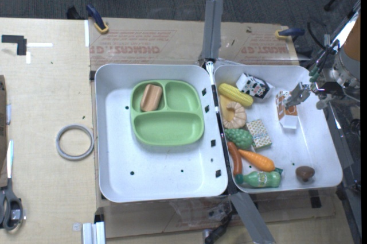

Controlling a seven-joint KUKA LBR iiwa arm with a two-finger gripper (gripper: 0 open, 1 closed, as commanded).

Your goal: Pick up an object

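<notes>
The nearest candidate is the small red-and-white carton (287, 111) lying in the right-hand white bin (321, 139) (well apart from the toy food crowded along the bin's left wall), so a straight descent with the fingers straddling its narrow sides looks the cleanest grip. The two-finger gripper (298, 93) hangs just beside the carton's upper end, reaching in from the right; I cannot tell how wide it stands, and nothing shows in its grasp.

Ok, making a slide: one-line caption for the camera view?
Two-finger gripper above a small orange-and-white carton in the right white bin; green divided plate left.
</notes>
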